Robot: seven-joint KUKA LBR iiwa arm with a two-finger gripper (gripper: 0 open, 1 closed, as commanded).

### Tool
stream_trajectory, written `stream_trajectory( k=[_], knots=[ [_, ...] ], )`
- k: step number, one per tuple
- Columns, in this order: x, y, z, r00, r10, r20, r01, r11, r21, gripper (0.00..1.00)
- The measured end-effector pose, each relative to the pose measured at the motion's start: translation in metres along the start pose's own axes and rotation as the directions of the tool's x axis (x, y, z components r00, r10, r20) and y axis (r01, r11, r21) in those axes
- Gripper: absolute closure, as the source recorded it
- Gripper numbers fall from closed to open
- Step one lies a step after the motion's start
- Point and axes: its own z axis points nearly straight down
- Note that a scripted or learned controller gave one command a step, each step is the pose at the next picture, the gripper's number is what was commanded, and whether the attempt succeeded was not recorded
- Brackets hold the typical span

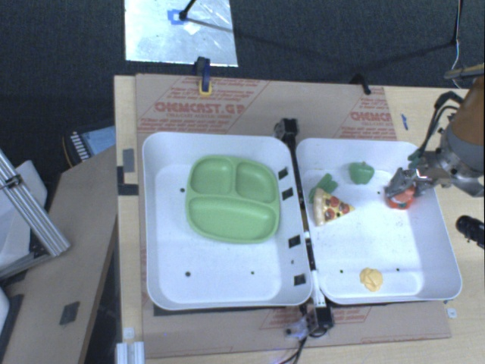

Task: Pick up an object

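We work at a bench point(129, 226) that carries two white bins side by side. The left bin point(163, 279) holds a green divided plate point(231, 199), set toward its far-left part. The right bin point(436, 279) holds the loose items and receives the arm point(466, 146), which enters over its right edge near the far-right corner.

Inside the right bin we find a toy pizza slice point(330, 206) close to the left edge, a small green piece point(326, 182) just beyond it, a green pepper point(361, 173) toward the far edge, and a yellow item point(370, 278) near the front edge.

The gripper point(402, 184) hangs low near the right edge. A small red item point(401, 198) sits directly beneath its tip, touching or very nearly so. Whether the fingers are apart or together on it, we cannot tell.

We judge the red item to be the target. It lies straight below the gripper, so the coming move turns on vertical travel, not sideways travel. The item looks compact, with no clear long axis.
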Motion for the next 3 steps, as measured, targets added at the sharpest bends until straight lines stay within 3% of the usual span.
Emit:
stream_trajectory(
  k=[1, 3],
  knots=[
    [0.003, 0.004, -0.044, 1.000, -0.001, 0.000, 0.001, 1.000, 0.000, 1.00],
    [0.119, 0.031, -0.039, 1.000, -0.007, -0.004, 0.007, 1.000, 0.005, 1.00]
  ],
)
